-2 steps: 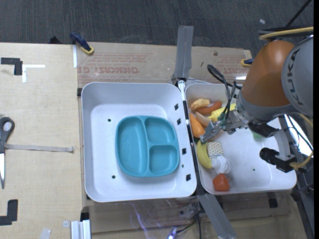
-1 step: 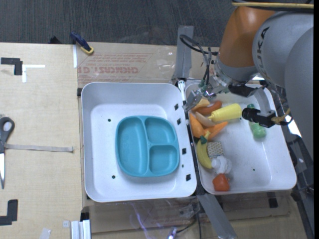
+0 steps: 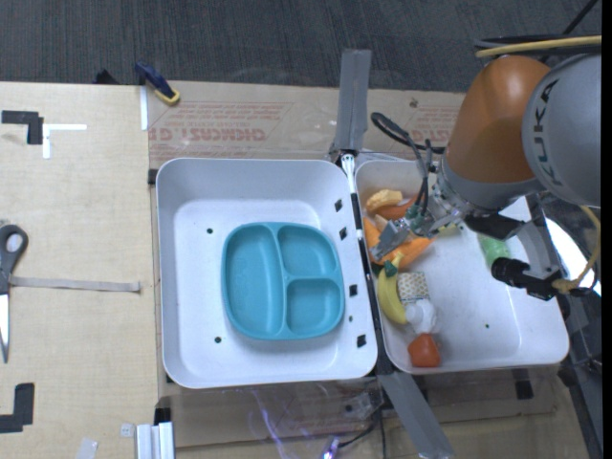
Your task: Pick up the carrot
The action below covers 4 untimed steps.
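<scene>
A turquoise divided plate [image 3: 284,281] sits in a white bin [image 3: 182,256] to the left of the gripper [image 3: 390,241]. Just beneath the gripper lies the orange carrot [image 3: 409,251]; below it, a yellow banana [image 3: 388,297], a checkered white block [image 3: 413,286] and a red tomato [image 3: 424,350].

The carrot [image 3: 413,250] is orange and tapered; it lies on its side near the left wall of the right bin [image 3: 497,352], among other food; a banana [image 3: 388,297] sits just below it; its left part is partly hidden.
</scene>
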Each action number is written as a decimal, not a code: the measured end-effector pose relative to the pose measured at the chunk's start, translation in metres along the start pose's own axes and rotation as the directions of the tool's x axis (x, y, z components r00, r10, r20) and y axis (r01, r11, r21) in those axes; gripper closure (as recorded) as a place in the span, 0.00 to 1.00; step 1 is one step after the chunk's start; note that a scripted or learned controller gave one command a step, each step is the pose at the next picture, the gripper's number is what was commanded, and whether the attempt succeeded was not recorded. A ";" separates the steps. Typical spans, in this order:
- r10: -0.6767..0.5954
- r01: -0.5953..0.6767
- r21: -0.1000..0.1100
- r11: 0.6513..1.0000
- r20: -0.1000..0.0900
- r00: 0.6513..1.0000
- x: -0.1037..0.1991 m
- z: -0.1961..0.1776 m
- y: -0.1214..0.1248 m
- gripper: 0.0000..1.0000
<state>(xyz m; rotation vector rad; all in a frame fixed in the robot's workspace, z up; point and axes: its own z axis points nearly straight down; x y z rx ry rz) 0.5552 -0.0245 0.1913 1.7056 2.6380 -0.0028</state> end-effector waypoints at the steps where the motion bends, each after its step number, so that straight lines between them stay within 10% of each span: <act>1: 0.166 -0.166 0.000 0.986 0.000 0.986 -0.099 0.100 -0.020 0.00; 2: 0.405 -0.405 -0.001 0.914 0.000 0.914 -0.101 0.099 0.021 0.00; 3: 0.402 -0.402 0.001 0.916 0.001 0.916 -0.101 0.089 0.021 1.00; 4: 0.402 -0.402 0.002 0.916 0.001 0.916 -0.101 0.090 0.021 0.00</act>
